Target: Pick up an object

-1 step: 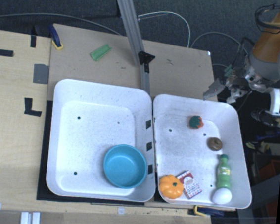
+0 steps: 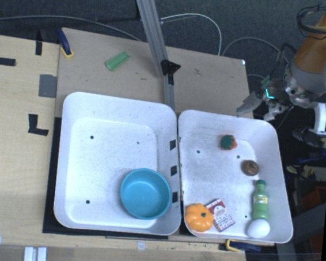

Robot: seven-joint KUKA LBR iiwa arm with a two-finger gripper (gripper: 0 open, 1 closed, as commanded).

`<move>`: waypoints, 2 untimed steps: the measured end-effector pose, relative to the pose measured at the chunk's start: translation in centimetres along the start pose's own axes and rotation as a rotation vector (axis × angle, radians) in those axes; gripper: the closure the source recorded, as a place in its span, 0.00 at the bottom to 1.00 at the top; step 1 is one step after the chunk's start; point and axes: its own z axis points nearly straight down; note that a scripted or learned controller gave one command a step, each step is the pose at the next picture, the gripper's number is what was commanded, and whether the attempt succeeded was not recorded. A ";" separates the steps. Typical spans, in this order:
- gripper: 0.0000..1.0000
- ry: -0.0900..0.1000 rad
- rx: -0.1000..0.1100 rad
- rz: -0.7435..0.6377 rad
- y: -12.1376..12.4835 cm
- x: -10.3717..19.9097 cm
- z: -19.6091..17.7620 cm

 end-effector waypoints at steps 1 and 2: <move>0.00 0.001 0.004 0.000 -0.5 0.2 4.5; 0.00 0.001 0.004 0.000 -1.0 0.5 8.9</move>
